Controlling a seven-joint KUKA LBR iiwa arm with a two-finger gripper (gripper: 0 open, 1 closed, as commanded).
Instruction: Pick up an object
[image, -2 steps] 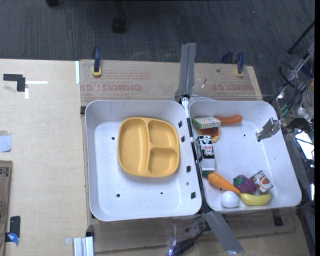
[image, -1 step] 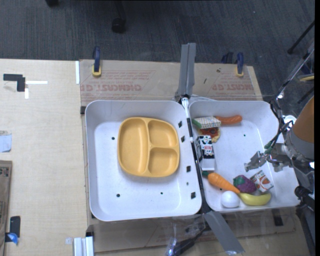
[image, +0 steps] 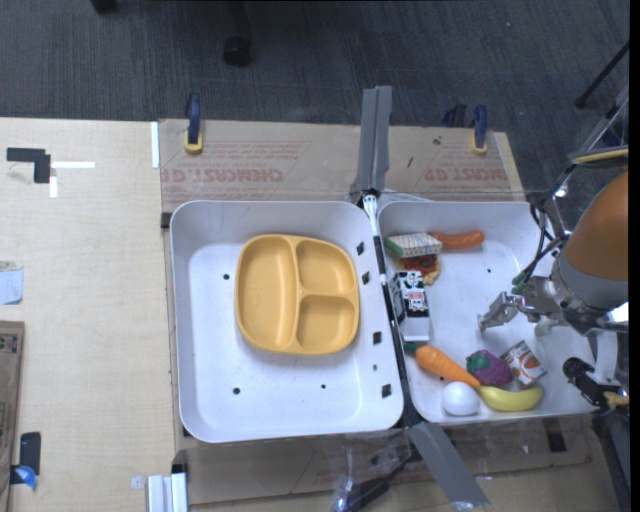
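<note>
My gripper (image: 512, 318) hangs over the right side of the right bin (image: 455, 215), open, with nothing between its fingers. Just below it lie a small can (image: 523, 362), a purple bunch of grapes (image: 489, 368), a banana (image: 511, 399) and a white egg (image: 460, 399). An orange carrot (image: 439, 361) lies to the lower left of the gripper. Along the bin's left wall sit a black and white box (image: 411, 296) and a sandwich (image: 415, 249), with a sausage (image: 459, 240) at the back.
The left bin (image: 200, 330) holds a yellow divided plate (image: 297, 294). The arm's orange band (image: 605, 235) stands at the right edge above the bin's right wall. Blue clamps (image: 192, 122) hold the cardboard behind the bins.
</note>
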